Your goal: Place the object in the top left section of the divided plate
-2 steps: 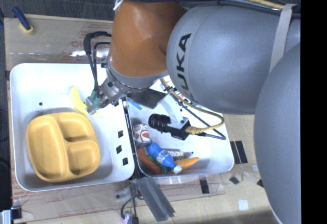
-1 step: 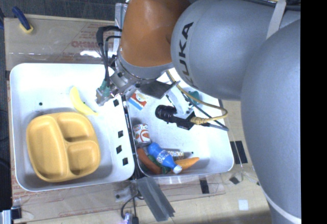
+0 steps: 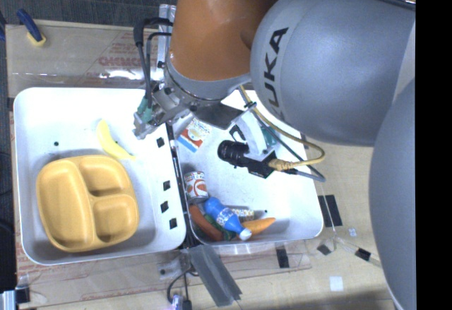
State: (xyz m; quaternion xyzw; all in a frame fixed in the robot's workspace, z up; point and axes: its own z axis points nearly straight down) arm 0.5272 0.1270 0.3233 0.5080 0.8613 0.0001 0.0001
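1. Grey arm [image 3: 332, 61] bulks closest to the lens, reaching over both bins; its fingers [image 3: 145, 120] hang at the divider between them.
2. Whether the fingers are open or shut cannot be told; something teal shows at their tip, unclear whether held.
3. Banana [image 3: 113, 140], probably the task's thing, lies in the left bin [image 3: 42, 107] just below-left of the fingers, beside the plate [image 3: 88, 199] rim.
4. Plate sits further down-left of the fingers.
5. To do this well: descend squarely over the banana's middle, close across its narrow width, lift clear of the rim, then release low over the target section.
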